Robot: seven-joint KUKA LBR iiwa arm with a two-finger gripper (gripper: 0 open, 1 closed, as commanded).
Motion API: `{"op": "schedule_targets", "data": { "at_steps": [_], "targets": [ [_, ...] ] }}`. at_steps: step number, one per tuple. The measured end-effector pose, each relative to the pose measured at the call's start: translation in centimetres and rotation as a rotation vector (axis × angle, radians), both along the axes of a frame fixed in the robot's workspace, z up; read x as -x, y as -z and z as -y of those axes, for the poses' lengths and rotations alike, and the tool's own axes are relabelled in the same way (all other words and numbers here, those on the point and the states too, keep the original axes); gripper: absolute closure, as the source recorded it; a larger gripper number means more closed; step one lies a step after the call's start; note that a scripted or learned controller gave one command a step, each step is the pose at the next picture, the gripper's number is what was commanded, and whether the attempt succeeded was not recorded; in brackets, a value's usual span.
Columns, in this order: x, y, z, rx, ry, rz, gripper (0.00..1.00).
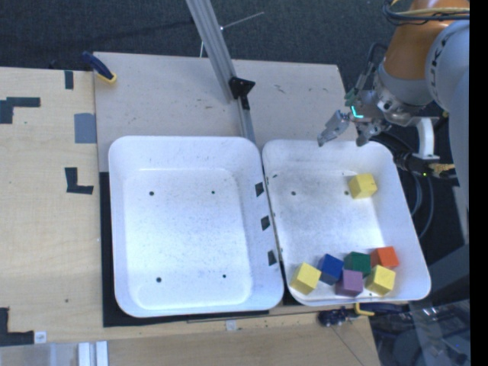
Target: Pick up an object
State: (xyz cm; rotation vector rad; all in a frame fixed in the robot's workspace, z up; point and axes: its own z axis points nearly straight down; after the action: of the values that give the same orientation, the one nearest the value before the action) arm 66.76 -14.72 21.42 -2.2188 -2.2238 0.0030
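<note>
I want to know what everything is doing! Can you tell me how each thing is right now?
Pincer: open, holding nothing, above the right bin's far edge.
Lone yellow block: lying apart in the right bin.
Blue block, green block, orange block, purple block, two yellow blocks: bunched at the near edge.
Left bin: flat on the bench.

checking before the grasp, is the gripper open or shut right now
Open: the gripper hangs over the top rim of the right bin, its two fingers spread with a gap and nothing between them.
</note>
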Motion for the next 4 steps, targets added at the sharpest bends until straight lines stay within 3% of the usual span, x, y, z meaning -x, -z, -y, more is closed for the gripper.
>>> {"op": "schedule_targets", "data": {
  "at_steps": [2, 3, 4],
  "targets": [
    [0.5, 11.9, -0.5, -0.001, 0.0, -0.006, 0.0],
    [0.3, 10.5, -0.5, 0.0, -0.002, -0.001, 1.0],
    [-0.4, 4.5, -0.1, 0.0, 0.0, 0.007, 1.0]
  ]
}}
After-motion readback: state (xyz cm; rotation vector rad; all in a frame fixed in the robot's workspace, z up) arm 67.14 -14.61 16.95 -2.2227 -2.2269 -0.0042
